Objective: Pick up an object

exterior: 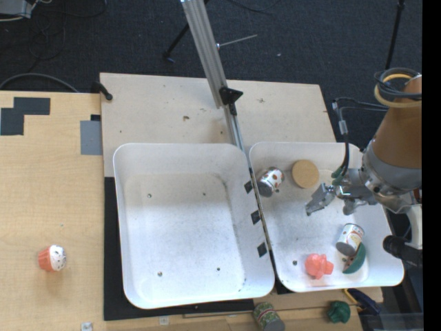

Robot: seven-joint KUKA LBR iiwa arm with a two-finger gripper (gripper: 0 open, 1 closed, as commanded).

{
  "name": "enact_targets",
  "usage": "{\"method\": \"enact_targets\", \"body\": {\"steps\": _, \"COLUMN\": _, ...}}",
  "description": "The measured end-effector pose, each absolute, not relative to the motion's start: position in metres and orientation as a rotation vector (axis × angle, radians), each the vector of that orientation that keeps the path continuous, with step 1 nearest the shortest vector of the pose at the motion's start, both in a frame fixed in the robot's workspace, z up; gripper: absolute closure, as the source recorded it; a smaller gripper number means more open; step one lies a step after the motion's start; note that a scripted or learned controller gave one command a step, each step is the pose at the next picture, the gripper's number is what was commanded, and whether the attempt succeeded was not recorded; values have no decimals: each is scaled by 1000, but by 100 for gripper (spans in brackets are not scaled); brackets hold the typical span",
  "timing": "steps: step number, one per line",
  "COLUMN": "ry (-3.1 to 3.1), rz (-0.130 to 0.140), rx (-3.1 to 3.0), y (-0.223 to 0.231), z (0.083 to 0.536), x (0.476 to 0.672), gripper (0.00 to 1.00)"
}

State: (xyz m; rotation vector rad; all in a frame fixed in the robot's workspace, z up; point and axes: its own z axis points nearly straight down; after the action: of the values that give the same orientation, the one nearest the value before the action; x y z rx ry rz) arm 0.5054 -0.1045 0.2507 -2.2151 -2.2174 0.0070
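The right bin (289, 254) holds several small objects. A silver and red-spotted cup-like piece (271, 180) lies by its left wall, with a round tan disc (304, 173) beside it. A small can (350, 238), a green curved piece (356, 260) and a coral-pink lump (318, 265) sit near the front right corner. My gripper (320, 203) hangs low over the middle of this bin, just below and right of the disc and up-left of the can. Nothing shows in its grasp.
The left bin (138, 185) adjoins the right one, with black clips (255, 216) along the shared wall. A slanted aluminium post (210, 54) rises behind the bins. A red and white toy (52, 258) lies on the wooden bench at the left. Two green items (337, 312) (266, 314) lie in front of the bins.
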Motion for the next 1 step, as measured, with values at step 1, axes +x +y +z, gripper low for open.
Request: {"method": "enact_targets", "body": {"steps": 1, "ry": -2216, "rz": 2, "rx": -2223, "y": -106, "z": 253, "x": 506, "gripper": 0}}
